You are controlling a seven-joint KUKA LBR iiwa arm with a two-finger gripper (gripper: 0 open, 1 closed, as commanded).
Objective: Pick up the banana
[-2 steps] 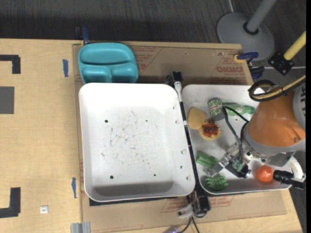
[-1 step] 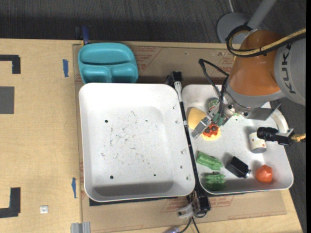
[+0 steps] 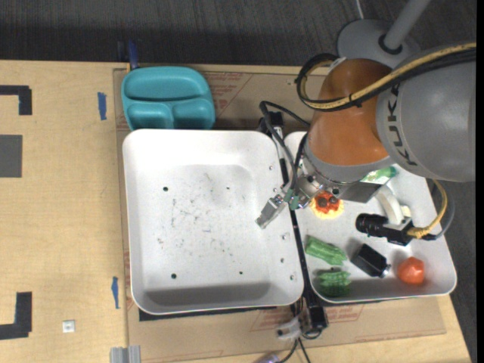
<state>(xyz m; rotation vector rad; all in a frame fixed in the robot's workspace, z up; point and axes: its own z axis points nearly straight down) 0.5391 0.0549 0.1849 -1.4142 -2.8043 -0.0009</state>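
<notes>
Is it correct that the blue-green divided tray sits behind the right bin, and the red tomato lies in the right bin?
Not quite. In the camera view the teal divided tray sits behind the left bin, not the right one. The red tomato does lie in the right bin.

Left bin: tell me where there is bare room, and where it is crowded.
The left bin has bare floor from its left wall across to near the tool at its right rim. The right bin is crowded: green pieces, a black block and a red ball sit close together under the arm.
</notes>
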